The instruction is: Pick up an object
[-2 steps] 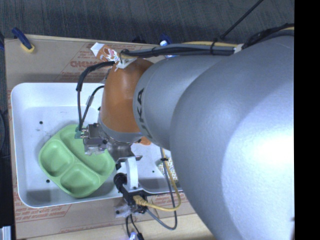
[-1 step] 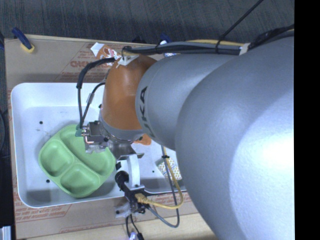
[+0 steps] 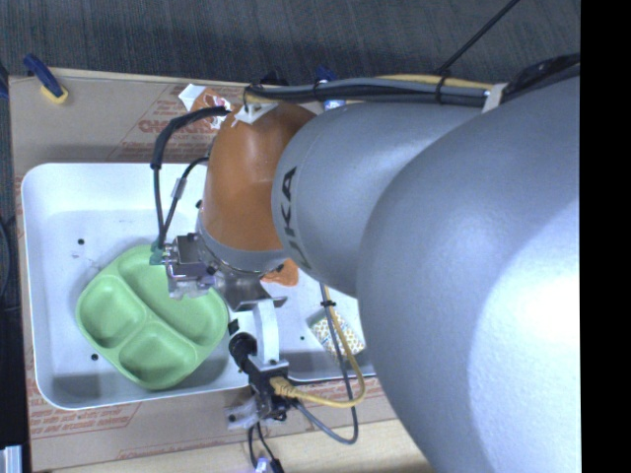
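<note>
A light green divided plate (image 3: 138, 318) lies tilted in the lower part of the left white bin (image 3: 49, 215). The arm's orange band and wrist hang over the plate's right edge, and the gripper (image 3: 212, 289) sits beneath the wrist there, its tips hidden by the mount. A small orange object (image 3: 286, 275) peeks out just right of the wrist. A speckled yellow-white object (image 3: 338, 333) lies further right, partly under a yellow cable.
The big grey arm covers most of the right half of the view, including the right bin. Black and yellow cables (image 3: 315, 394) trail over the bench's front edge. A blue clamp (image 3: 44, 77) sits at the bench's top left corner.
</note>
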Controlling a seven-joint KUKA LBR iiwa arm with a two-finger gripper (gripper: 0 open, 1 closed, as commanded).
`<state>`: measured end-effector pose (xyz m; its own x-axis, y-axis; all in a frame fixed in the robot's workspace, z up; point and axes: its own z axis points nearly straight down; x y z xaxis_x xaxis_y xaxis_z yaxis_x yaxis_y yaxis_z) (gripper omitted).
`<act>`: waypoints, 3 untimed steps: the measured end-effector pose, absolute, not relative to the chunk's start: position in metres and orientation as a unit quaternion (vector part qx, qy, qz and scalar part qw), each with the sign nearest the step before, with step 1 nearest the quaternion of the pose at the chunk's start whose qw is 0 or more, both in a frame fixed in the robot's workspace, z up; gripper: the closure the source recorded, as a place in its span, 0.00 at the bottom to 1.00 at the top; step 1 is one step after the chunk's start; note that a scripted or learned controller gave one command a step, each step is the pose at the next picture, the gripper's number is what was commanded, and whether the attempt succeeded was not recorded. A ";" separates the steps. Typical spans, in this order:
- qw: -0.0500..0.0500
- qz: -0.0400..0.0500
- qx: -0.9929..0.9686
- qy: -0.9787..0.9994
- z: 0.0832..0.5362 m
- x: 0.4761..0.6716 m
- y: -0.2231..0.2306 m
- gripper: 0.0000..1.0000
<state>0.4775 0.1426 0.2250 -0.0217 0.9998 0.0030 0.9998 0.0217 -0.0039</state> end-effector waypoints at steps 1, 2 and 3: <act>0.003 0.000 -0.696 -0.718 0.235 0.478 0.144 1.00; 0.003 0.000 -0.693 -0.721 0.245 0.479 0.145 1.00; 0.000 -0.001 -0.704 -0.710 0.323 0.518 0.215 1.00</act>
